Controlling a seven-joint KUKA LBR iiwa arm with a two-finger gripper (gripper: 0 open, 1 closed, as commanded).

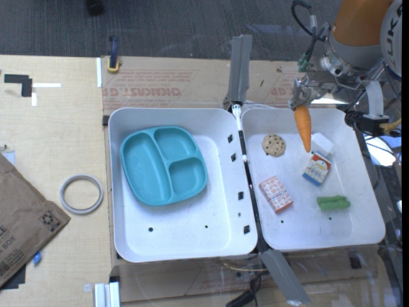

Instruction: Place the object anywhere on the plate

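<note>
The blue plate (165,165) is sitting in the left bin (128,235), centre-left of the frame, well apart from the carrot (303,127). Farther back, upper right, the carrot is hanging above the right bin (358,229), long axis near vertical, tip pointing down, its top clenched in the end effector (303,101).

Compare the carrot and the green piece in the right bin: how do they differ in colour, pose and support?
The carrot is orange; the green piece is green. The carrot hangs point down, near upright, while the green piece lies flat and crosswise. The carrot is held at its top by the gripper above the right bin; the green piece rests on that bin's floor, untouched. Both are long, narrow shapes, and neither is on the blue plate.
</note>
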